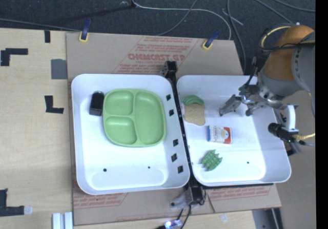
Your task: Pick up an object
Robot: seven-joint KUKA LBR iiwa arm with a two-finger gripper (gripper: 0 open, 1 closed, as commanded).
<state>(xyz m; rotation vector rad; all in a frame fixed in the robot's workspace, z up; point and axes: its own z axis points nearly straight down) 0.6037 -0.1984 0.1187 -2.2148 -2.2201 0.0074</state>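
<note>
The two-finger metal gripper [237, 105] is hanging over the upper right part of the right-hand shallow white bin [271, 169], its fingers spreading wide with nothing between them. I am judging that it is poised there because the pickable things are lying just to its left and below. Nearest is the small white card packet with a red and blue label [219, 134], lying flat and apart from everything, the easiest target to my eye. Further left, a tan flat biscuit-shaped piece [195, 115] is touching a pale green curved piece [192, 101] close against the bin wall, which could be crowding the fingers. A dark green leafy toy [210, 160] is sitting lower down. Across the divider, the left white bin [87, 171] is holding a light green sectioned plastic plate [135, 118] and a small black block [96, 103].
</note>
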